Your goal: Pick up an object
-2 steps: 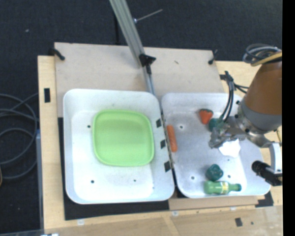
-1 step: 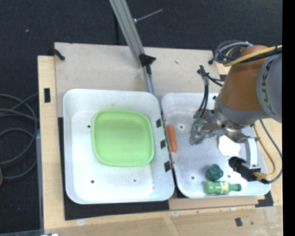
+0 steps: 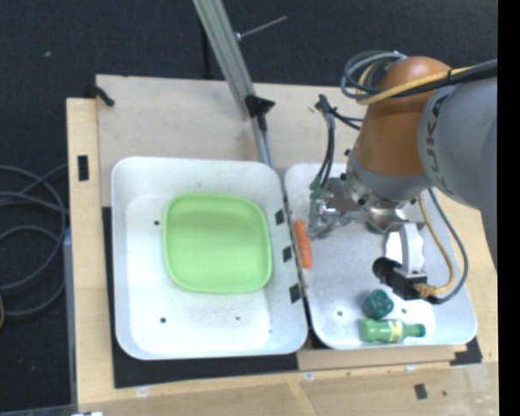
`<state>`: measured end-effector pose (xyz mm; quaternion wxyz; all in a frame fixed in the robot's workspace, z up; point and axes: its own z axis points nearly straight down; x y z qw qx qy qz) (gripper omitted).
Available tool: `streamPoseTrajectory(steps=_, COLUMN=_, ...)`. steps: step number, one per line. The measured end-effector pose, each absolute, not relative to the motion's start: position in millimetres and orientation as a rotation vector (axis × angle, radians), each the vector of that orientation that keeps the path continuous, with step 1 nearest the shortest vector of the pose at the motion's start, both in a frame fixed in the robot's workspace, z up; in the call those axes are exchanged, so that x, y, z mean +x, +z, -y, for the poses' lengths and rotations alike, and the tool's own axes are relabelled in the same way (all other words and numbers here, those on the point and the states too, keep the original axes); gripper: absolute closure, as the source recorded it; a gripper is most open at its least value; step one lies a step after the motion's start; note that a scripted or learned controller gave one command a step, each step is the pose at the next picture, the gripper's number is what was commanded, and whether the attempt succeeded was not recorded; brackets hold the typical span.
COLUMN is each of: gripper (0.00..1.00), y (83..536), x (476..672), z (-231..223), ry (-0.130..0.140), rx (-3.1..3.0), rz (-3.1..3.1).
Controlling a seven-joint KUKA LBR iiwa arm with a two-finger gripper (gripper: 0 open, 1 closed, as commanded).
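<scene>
Three candidate objects lie in the right bin [image 3: 347, 267]: an orange carrot-like piece [image 3: 303, 244] at its left wall, a dark green object [image 3: 379, 302] and a green bottle [image 3: 390, 328] near the front. You are at the approach step. The gripper [image 3: 325, 213] hovers just beside the orange piece; you cannot tell its state. Next, align and descend.

Only readable bit: partial "KU" lettering on grey arm [image 3: 455, 137], about 2 o'clock. Nothing else legible.
</scene>
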<state>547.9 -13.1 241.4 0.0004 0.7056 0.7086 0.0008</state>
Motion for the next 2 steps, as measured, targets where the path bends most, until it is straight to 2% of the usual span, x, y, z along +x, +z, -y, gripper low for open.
streamPoseTrajectory(steps=1, gripper=1.0, y=247, x=558.4, z=-37, ry=0.002, rx=2.217, rz=-2.226)
streamPoseTrajectory(steps=2, gripper=1.0, y=254, x=577.6, z=-82, ry=0.001, rx=2.218, rz=-2.225)
